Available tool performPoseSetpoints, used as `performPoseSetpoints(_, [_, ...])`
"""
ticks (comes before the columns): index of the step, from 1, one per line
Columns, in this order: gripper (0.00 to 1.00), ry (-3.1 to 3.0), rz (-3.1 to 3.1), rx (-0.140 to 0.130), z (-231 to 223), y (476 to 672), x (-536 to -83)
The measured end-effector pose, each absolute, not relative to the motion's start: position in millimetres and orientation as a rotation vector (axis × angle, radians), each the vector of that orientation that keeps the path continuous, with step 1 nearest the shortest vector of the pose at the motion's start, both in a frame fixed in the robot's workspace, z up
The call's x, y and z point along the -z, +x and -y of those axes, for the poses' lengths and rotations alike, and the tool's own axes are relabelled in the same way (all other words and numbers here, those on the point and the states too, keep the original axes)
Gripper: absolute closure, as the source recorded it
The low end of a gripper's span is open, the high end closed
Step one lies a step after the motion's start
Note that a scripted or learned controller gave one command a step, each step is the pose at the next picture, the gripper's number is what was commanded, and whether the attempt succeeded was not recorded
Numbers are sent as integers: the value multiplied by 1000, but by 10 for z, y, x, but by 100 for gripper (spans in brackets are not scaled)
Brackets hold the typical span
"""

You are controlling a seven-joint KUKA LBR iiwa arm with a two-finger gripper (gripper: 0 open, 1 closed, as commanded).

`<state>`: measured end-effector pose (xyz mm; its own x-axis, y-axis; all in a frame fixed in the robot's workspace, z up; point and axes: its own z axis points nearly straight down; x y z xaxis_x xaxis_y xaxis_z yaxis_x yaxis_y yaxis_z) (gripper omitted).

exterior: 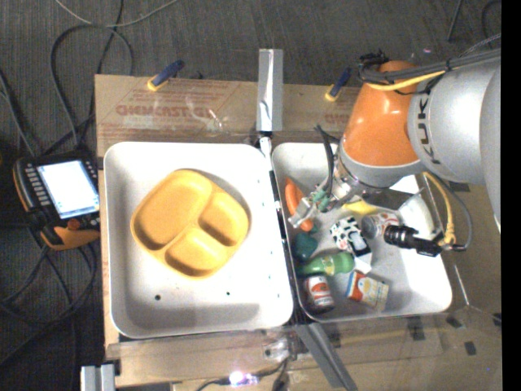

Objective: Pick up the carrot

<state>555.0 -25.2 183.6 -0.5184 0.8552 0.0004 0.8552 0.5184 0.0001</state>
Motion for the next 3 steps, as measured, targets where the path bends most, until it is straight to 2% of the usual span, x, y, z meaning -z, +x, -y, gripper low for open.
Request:
performPoseSetpoints(1, [100, -1408, 2808, 0, -385, 5352, -2232])
performPoseSetpoints(2, [100, -1629, 2684, -2, 368, 5066, -2001])
performPoseSetpoints(3, [100, -1345, 2836, -1, -116, 4832, -1891])
